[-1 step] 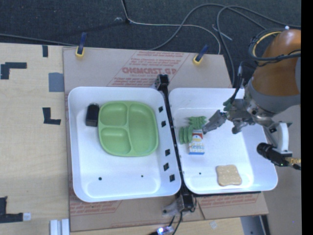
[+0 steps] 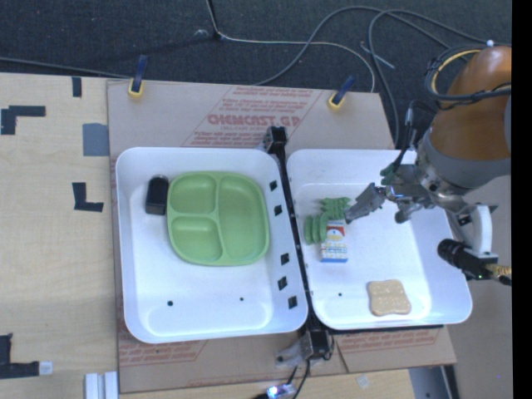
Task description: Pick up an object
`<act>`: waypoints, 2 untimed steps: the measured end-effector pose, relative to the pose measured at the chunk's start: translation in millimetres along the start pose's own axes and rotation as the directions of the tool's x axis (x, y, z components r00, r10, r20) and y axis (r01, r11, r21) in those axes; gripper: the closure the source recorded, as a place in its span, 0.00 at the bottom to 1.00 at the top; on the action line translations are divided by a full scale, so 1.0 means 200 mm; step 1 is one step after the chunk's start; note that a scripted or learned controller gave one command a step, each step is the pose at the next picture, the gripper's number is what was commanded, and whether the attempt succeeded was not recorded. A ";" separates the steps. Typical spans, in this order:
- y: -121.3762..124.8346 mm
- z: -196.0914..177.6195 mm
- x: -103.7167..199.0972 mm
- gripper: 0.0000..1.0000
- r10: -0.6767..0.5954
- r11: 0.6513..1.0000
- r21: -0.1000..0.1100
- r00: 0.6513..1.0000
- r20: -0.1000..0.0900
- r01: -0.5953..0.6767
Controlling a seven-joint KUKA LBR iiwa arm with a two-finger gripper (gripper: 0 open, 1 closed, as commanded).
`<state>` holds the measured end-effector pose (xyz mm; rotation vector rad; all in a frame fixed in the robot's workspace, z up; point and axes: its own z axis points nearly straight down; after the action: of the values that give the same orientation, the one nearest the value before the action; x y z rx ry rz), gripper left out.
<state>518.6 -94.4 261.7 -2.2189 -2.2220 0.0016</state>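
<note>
- We take the small carton [image 2: 334, 243] in the right bin [image 2: 432, 306] as our landmark; it is white and blue with a red and yellow patch, and its print is too small for us to read.
- Touching the carton's upper-left side lies a green leafy toy [image 2: 322, 219], the likeliest target of the 2.
- The gripper [image 2: 360, 207] sits just right of and above the carton, its tip close over the green toy's right edge.
- We cannot tell how the jaws stand: the tip is a blurred dark wedge, and nothing is visibly held between the fingers.
- Well below and right of the carton, a tan cracker-like piece [image 2: 388, 298] lies alone.
- Left of the carton, in the left bin [image 2: 137, 289], sit a green divided plate [image 2: 218, 219] with 3 sections and a black block [image 2: 157, 195] touching the plate's left rim.
- We judge the pick as not yet made: every object rests on a bin floor. Closing on something and lifting it are left.
- Above the carton, the cardboard [image 2: 249, 115] carries red print; it seems to read "CHEMCAST GP", with the smaller lines illegible.
</note>
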 end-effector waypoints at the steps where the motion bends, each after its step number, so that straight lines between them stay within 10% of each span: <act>1: -0.02 0.22 -0.01 0.00 0.002 1.000 0.004 1.000 0.000 -0.002; 2: -0.04 0.54 -0.03 0.00 0.002 1.000 0.006 1.000 0.000 -0.002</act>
<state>510.8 -99.9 153.8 -2.2175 -2.2165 0.0084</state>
